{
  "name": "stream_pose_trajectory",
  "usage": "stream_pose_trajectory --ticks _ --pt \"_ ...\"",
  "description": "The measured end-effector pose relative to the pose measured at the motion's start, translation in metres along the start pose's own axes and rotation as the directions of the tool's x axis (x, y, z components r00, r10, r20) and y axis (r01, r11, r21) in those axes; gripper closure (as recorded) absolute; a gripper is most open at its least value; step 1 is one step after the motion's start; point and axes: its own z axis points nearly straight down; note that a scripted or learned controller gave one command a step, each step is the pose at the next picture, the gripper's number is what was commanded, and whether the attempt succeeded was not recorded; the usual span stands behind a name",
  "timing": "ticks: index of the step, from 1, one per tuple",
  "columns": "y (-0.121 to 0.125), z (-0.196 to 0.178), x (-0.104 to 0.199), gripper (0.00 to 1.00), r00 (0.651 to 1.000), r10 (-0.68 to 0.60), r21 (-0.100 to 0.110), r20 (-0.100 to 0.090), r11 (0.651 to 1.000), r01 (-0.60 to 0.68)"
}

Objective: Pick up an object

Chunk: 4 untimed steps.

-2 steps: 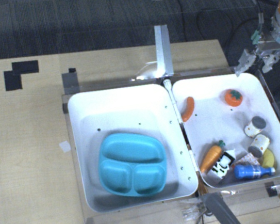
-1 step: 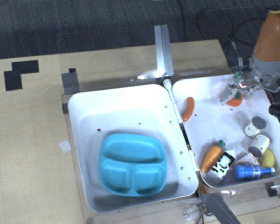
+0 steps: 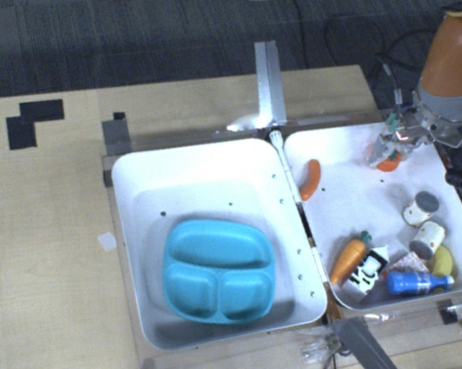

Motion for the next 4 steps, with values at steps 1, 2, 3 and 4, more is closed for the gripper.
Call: stream_pose_trajectory --ticks 1,2,3,4 --pt "0.021 -0.119 0.06 1.0 0.994 0.113 0.0 -0.001 0.994 -0.113" --pt "-0.018 -0.218 0.075 1.0 0.999 0.032 0.0 -0.001 0.999 -0.032" --pt "-0.02 -0.253 0.066 1.0 0.984 -0.178 0.0 0.0 0.984 0.178" --pt "-0.043 -0.18 0.093 1.0 1.0 0.018 0.004 -0.002 1.0 -0.018"
